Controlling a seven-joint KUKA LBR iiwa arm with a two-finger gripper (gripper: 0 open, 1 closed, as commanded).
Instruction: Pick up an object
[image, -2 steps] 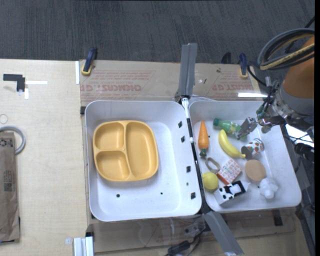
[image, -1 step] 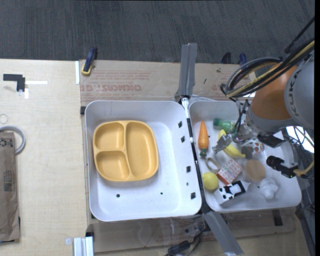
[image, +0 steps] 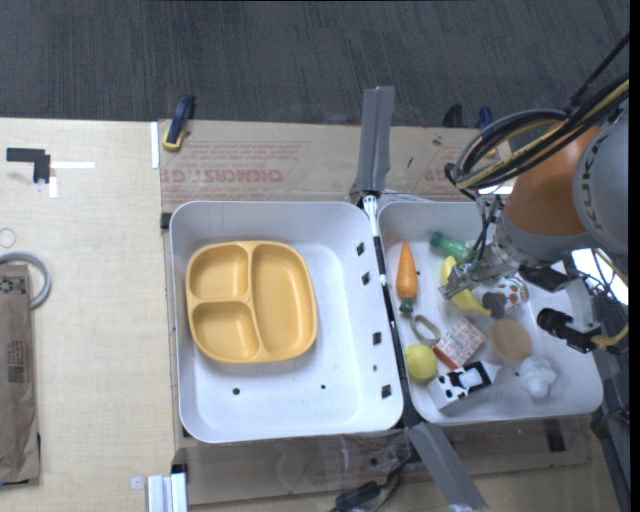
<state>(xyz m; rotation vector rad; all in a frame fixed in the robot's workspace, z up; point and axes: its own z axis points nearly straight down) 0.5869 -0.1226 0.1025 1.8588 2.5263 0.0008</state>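
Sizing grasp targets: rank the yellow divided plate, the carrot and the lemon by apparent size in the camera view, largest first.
1. yellow divided plate, by far the largest, in the left bin.
2. carrot, long and narrow, in the right bin.
3. lemon, smallest; shorter than the carrot but rounder, so the gap between them is modest.

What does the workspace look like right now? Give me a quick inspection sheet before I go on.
Surface: two shallow white bins side by side, left bin and right bin, on a cardboard-lined bench.
Job's things: in the right bin, an orange carrot, a yellow lemon-like ball, a green item, a black-and-white cow-patterned toy, a red-and-white packet, a tan disc, a white crumpled item.
Clutter: a yellow three-compartment plastic plate in the left bin.
Claw: claw low over the right bin near a yellow item; finger state unclear.
Cables: black and yellow cables looped above the wrist.
Surroundings: a brown paper bag at left; a blue-and-yellow tool at the bench's back edge.
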